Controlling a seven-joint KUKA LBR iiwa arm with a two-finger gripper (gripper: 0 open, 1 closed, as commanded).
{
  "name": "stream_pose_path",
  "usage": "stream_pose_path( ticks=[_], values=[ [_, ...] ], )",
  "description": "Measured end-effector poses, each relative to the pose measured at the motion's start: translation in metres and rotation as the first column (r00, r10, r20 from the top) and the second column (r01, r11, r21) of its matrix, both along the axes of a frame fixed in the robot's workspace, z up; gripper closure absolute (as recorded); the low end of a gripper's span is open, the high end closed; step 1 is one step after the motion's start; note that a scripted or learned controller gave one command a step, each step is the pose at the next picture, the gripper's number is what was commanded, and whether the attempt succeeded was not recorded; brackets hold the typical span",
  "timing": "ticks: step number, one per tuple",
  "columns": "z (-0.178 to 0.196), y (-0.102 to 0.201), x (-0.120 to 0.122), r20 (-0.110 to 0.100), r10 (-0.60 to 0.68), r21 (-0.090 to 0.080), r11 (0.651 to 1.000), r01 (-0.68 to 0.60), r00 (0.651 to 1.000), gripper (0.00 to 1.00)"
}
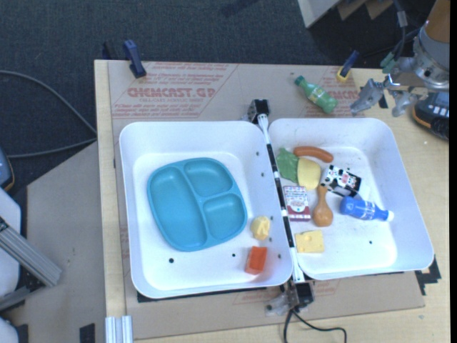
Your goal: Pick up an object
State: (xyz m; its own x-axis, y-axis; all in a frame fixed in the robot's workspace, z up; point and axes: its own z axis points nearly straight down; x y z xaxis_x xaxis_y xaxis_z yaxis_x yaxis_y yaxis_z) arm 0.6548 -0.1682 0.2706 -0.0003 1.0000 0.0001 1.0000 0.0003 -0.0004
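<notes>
While my hand (385, 95) hangs over the table (178, 84) beyond the right bin's (400, 156) far rim, its fingers are spread and grasp nothing. A green bottle (316, 94) lies on the table just to its left. Right bin: sausage (313, 153), green leaf (287, 164), yellow piece (308, 173), cow-patterned carton (342, 181), blue bottle (365, 209), wooden spoon (323, 209), cheese wedge (310, 241). Left bin (143, 148): blue divided plate (196, 202), small yellow item (260, 227), orange block (256, 259).

tray (196, 202) in left bin (136, 148), bottle (316, 94) behind bins
</notes>
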Motion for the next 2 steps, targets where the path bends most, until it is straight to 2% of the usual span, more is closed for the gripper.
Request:
stream_pose_path(
  ticks=[1,2],
  values=[
    [-0.184,0.039,-0.019,0.003,0.000,-0.001,1.000,0.000,1.000,0.00],
    [-0.184,0.074,0.000,0.006,0.000,-0.003,1.000,0.000,1.000,0.00]
  ],
)
